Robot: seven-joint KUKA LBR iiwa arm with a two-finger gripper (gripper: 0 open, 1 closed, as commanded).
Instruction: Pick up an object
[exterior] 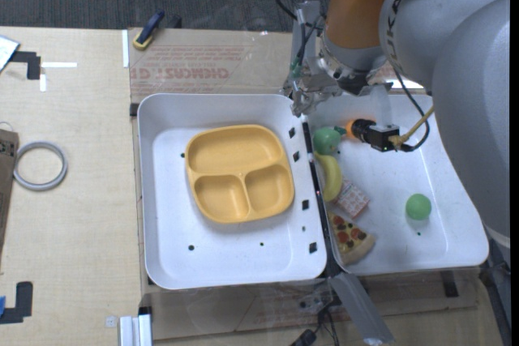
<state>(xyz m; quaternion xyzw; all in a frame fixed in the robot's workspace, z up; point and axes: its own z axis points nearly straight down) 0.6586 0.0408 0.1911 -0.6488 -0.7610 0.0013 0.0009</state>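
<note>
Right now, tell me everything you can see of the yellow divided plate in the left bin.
The yellow divided plate looks like matte plastic, a rounded square with a raised rim and three compartments: one wide one along the far side, two smaller ones on the near side. It lies flat and upright, turned slightly askew, on the floor of the left bin, roughly central. Nothing lies in it or touches it.

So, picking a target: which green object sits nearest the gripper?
The green piece beside the yellow banana, just below the gripper; the green ball lies farther off.
</note>
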